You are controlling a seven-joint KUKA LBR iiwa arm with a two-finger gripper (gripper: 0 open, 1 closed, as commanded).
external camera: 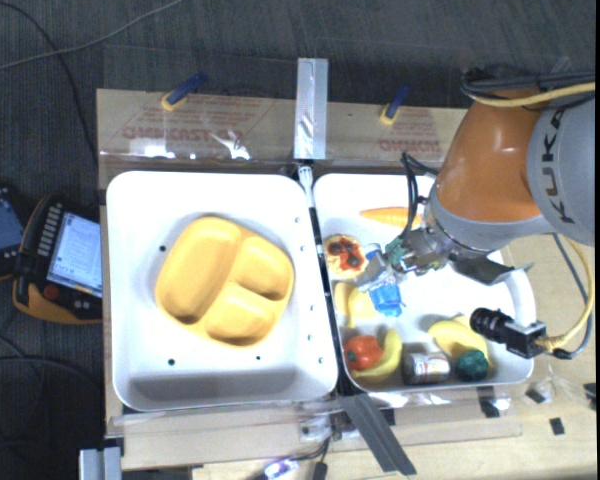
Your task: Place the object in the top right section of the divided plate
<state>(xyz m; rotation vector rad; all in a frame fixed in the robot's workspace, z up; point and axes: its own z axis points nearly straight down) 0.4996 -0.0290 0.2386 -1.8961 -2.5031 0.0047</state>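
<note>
Camera view: the gripper [392,266] is seen low in the right bin [515,286], right of centre, beside a blue object [385,295]; whether it is apart or together cannot be told, so the picking step is judged in hand. One yellow divided plate [223,278] lies in the left bin [130,268], so a lift leftward is called for. Two bins are counted.

Right bin [520,286] held: carrot [385,214], pizza toy [342,253], tomato [361,350] on banana [382,356], can [427,368], lemon [454,335], green ball [471,365]. Pendant [58,264] lay left of bench.
</note>
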